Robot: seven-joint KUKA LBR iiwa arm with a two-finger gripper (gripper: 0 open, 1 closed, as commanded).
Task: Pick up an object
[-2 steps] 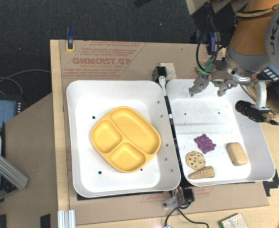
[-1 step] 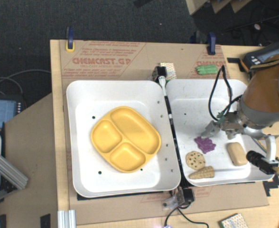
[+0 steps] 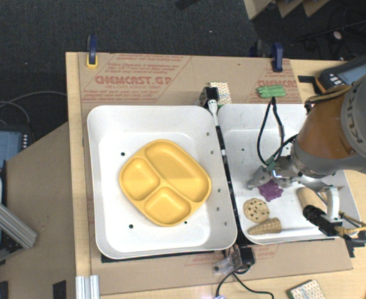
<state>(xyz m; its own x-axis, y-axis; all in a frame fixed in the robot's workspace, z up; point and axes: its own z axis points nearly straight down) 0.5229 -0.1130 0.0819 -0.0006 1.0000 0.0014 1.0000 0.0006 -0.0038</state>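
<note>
Cardboard covers your table (image 3: pixel 139 73). Your end effector (image 3: pixel 271 178) sits low in the right bin (image 3: pixel 245 129), over a purple object (image 3: pixel 271 190); finger spread you cannot tell. Just below lie a cookie (image 3: pixel 256 210) and a cone (image 3: pixel 265 227), lying left-right.

A divided plate (image 3: pixel 164 181) lies in the left bin (image 3: pixel 102 167); a cookie (image 3: pixel 256 209) lies in the right bin (image 3: pixel 239 129).

Desk (image 3: pixel 139 80): brown board printed with red lettering, under both bins.
Clamps: a yellow clamp (image 3: pixel 93 58) on the far left edge, a blue clamp (image 3: pixel 277 63) on the far right edge.
Green piece (image 3: pixel 271 92): lies flat beyond the right bin.
Floor (image 3: pixel 108 11): dark carpet.
Cables (image 3: pixel 9 108): loop left of the desk.
</note>
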